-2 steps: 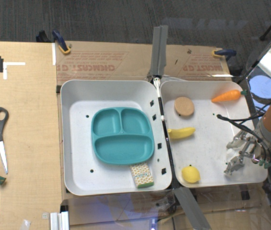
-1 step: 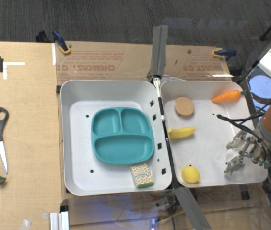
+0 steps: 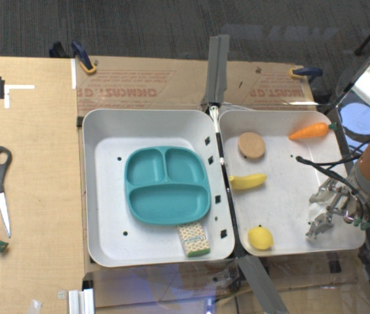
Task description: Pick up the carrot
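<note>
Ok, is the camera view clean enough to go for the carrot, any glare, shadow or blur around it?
In the camera view the carrot at the right bin's far edge is sharp, evenly lit, with faint shadow only; the white floor is bright but not washed out; the gripper is slightly soft and cluttered by cables; the frame's top right corner is overexposed.

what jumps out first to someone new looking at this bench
The teal divided plate fills the middle of the left bin. In the right bin, the carrot lies at the far edge, a banana and lemon sit nearer, and the gripper hangs at the right.
</note>
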Action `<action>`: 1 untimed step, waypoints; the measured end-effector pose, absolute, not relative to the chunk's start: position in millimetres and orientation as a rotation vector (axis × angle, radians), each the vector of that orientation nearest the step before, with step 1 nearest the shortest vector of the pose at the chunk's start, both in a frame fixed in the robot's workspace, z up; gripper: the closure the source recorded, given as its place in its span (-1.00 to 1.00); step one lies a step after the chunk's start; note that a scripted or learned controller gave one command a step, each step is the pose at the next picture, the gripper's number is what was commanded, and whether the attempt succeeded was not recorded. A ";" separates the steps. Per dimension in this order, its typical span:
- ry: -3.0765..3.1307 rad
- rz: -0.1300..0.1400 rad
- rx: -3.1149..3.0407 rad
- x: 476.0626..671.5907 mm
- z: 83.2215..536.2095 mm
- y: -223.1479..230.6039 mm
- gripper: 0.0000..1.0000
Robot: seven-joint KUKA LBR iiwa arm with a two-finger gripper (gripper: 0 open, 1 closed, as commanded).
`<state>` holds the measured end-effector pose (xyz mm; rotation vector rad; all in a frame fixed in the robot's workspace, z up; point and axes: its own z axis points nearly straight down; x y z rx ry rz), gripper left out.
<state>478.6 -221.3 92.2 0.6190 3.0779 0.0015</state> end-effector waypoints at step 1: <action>3.078 0.002 0.619 478.6 92.2 -221.3 -1.00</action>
